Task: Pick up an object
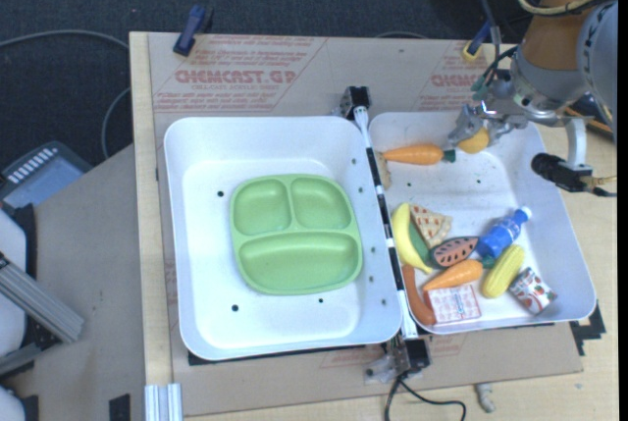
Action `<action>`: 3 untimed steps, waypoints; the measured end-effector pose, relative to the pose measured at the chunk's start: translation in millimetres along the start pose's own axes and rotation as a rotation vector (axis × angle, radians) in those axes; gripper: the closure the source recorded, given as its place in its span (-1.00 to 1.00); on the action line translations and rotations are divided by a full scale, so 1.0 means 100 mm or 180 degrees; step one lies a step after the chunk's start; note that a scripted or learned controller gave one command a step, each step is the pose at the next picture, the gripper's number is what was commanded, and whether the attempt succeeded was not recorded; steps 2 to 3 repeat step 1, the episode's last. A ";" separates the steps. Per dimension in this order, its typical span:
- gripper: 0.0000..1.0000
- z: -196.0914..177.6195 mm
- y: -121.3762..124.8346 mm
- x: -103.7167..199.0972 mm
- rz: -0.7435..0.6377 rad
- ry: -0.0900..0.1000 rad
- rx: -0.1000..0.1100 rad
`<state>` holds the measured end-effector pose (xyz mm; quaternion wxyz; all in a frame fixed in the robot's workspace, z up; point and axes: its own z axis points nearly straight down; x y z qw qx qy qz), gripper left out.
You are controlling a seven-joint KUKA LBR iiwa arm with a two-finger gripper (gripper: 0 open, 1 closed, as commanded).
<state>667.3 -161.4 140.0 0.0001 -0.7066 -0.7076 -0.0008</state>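
Nearest the camera, the front edge of the table (294, 380) carried two white bins side by side. At the left, the left bin (196, 164) held a green divided plate (296, 235) at its centre.

Further right, the right bin (569, 242) held a cluster at its front half: a banana (402, 235), a sandwich wedge (428, 223), two carrots (453, 274), a blue bottle (502, 235), a corn cob (502, 272) and a small carton (533, 293). A separate carrot (414, 154) lay alone near the bin's rear left corner.

At the rear right corner, the tool (471, 136) was low, with a small yellow object (475, 142) touching it. Whether the tool was spread, pressed together or pinching that object could not be told.

Judged step: closing on the yellow object, grasp unconfirmed. The next move called for a straight lift clear of the bin wall and the lone carrot, with a check that the object rose with the tool.
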 end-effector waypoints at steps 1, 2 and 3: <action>1.00 -0.63 0.00 0.99 -0.0003 0.0000 -0.0008; 1.00 -0.63 0.00 0.99 -0.0003 0.0000 -0.0008; 1.00 -0.63 0.00 0.99 -0.0003 0.0000 -0.0008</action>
